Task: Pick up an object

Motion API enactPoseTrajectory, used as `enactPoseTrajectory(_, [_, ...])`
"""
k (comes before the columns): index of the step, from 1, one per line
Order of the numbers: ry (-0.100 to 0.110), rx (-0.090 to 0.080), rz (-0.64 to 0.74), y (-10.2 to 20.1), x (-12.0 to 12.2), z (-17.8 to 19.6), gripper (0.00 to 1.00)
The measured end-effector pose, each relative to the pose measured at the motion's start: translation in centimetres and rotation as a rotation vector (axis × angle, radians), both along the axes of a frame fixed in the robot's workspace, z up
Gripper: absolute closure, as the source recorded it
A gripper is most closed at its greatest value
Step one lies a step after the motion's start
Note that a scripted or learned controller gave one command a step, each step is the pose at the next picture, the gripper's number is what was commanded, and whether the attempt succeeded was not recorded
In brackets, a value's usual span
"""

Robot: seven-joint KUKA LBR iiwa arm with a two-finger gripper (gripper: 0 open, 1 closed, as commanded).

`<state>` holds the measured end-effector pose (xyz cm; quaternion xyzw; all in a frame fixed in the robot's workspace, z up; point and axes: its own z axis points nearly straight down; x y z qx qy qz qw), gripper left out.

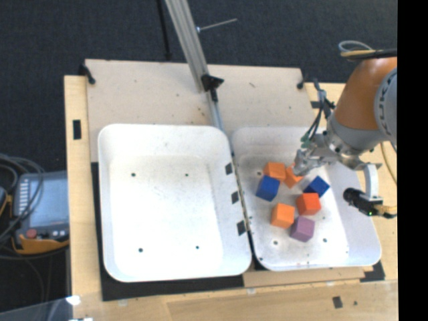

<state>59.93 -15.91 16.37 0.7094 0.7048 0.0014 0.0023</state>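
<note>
You are bringing the end effector (pixel 301 166) down into the right bin (pixel 348 246), onto the cluster of blocks. Its tip is sitting against a small orange block (pixel 292 176), with another orange block (pixel 273 171) just beside that one. Whether the tip is gripping anything, you cannot tell from this slanted angle.

Relative to the small orange block, a blue block (pixel 267 188) is lying just toward the left bin (pixel 167 199), a second blue block (pixel 319 186) is on the arm's side, and a red-orange block (pixel 308 202), an orange cube (pixel 283 215) and a purple block (pixel 302 229) are nearer the front of the surface (pixel 134 92).

Crowding looks like the risk: keep the approach vertical, centre on one block, and confirm contact on both sides before lifting.
</note>
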Motion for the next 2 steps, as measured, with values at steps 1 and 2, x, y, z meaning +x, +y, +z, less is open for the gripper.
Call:
enactPoseTrajectory(1, [-0.003,-0.001,0.005,-0.1,-0.4,6.3,1.00])
enactPoseTrajectory(2, [0.006,-0.001,0.002,-0.3,-0.4,5.0,1.00])
